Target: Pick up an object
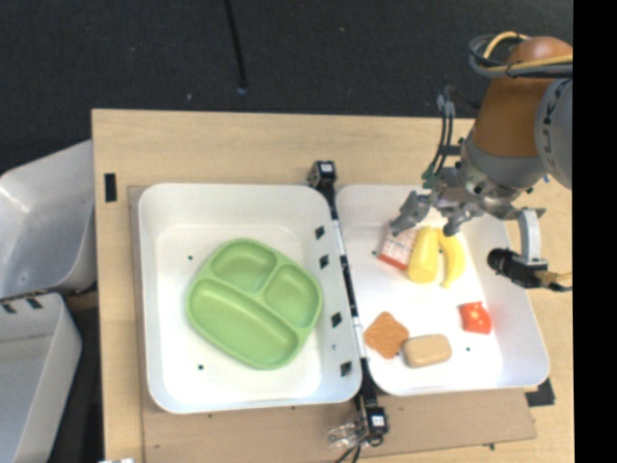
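Right now the gripper (433,216), fingers spread, hovers over a pale yellow block (423,255) beside a banana (451,259).

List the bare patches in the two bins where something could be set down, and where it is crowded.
Left bin: bare floor rings the green divided plate, widest along the near edge and far-left corner. Right bin: bare at the near-right corner past the red piece, and along the far wall. Crowded mid-bin, where the end effector hangs over the yellow items and packet.
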Action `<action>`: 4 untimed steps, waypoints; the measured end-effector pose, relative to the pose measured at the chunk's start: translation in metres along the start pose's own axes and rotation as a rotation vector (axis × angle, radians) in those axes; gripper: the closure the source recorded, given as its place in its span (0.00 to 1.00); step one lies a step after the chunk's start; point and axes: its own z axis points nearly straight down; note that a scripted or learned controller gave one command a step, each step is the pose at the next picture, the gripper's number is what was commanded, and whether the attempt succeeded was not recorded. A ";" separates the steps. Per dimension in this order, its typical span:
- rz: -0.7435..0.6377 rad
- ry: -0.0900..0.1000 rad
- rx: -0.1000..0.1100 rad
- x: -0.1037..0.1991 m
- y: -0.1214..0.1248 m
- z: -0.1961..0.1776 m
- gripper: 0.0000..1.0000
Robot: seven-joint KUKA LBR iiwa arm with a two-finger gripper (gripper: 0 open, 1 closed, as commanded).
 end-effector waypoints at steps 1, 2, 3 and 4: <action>-0.002 -0.001 -0.013 0.000 0.003 -0.007 0.00; 0.000 -0.002 -0.009 -0.001 -0.001 0.055 0.00; 0.004 -0.002 -0.008 0.000 0.003 0.117 0.00; 0.005 -0.001 -0.012 0.000 0.004 0.117 0.00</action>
